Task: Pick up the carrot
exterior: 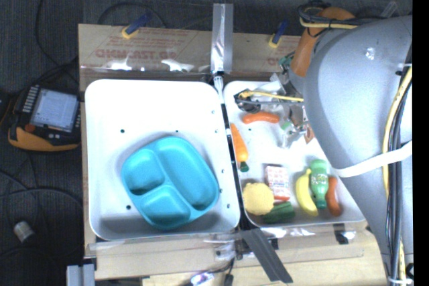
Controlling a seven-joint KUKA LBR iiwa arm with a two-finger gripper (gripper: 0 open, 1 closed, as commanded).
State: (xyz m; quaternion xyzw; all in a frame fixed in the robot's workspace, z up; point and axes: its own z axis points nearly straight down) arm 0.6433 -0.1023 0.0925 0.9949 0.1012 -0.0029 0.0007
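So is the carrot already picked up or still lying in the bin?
Still lying: the carrot rests along the right bin's left wall, apart from the gripper.

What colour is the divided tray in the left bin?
Light blue tray, seen in the camera view.

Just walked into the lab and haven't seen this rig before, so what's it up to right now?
A grey robot arm reaches in from the right over the right-hand white bin, which holds toy food. Its gripper hangs near the back of that bin, close to an orange sausage-like piece. The carrot it is meant to pick up lies untouched along the bin's left wall. The left bin holds a blue divided tray.
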